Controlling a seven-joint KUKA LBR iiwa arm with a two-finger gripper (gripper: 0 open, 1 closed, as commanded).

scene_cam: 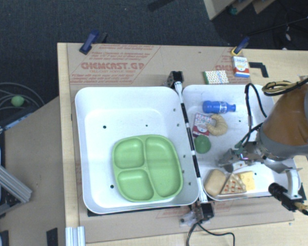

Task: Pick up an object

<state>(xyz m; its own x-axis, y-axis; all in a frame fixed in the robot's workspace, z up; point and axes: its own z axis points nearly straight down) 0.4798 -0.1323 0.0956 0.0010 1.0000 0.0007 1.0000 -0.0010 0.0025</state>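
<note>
**Robot arm low over the right bin, picking target not yet gripped**

Seen from above, a wooden desk [118,65] carries two shallow white bins side by side. The left white bin [92,117] holds a pale green plastic plate with three compartments [146,167], well to the left of the fingers.

In the right white bin [231,92], moving rightward: a small green ball [202,144] lies near the fingers, to their left and slightly above in the picture. A tan bread-like lump [214,182] touches a yellow waffle-patterned wedge [237,183]; both lie just below the gripper [234,158]. The wedge's long axis runs left to right, its narrow end towards the lump. Further up are a tan curved pastry-shaped toy [218,126] on a red and white card [201,124], and a blue plastic bottle [218,107] lying on its side, long axis left to right.

The grey and orange arm [287,127] enters from the right. I cannot tell whether the fingers are apart or together. The wedge and lump seem the nearest candidates.
</note>
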